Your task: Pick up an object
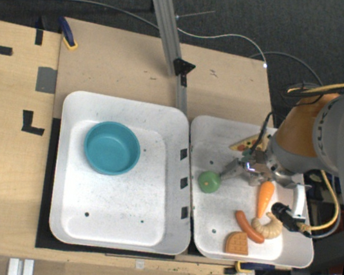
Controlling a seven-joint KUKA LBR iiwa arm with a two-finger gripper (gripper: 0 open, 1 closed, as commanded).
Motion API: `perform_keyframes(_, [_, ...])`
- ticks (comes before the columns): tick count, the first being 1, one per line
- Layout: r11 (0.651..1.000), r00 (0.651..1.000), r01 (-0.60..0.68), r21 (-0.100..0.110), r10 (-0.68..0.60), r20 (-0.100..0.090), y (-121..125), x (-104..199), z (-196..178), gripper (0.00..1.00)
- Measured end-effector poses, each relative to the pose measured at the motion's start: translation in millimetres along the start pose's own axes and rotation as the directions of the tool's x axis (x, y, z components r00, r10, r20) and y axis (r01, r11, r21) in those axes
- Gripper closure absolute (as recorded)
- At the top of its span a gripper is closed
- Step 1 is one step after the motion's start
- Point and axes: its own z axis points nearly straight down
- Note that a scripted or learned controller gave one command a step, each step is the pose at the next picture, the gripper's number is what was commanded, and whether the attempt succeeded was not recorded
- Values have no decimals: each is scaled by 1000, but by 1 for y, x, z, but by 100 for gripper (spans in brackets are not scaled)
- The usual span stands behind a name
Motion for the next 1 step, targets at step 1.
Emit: perform_keyframes(1, [1000, 1000, 1, 2, -1, -2, 0, 1, -11, 100])
